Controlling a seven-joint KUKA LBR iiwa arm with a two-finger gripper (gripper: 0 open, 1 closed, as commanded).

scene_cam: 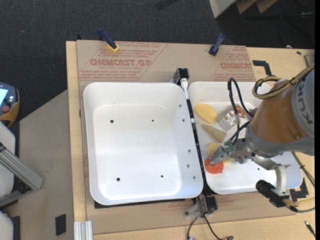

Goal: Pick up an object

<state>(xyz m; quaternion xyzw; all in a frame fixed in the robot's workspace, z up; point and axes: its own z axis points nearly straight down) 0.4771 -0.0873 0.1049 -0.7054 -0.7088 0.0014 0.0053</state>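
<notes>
Dark carpet surrounds the bench [130,59] with its left bin [140,139] and right bin [240,181]. Reaching in low, the arm [280,121] hides part of the right bin; its gripper [220,157] sits over a red object [214,167], grip unclear, near a yellow object [206,112].

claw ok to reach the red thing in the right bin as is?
Probably yes. The claw hangs right at the red thing near the right bin's front left corner, with nothing lying on top of it. A yellow piece sits close behind.

The claw [220,157] sits low in the right bin [235,184] (over a red piece [214,167]), near a yellow lump [206,112].
</notes>
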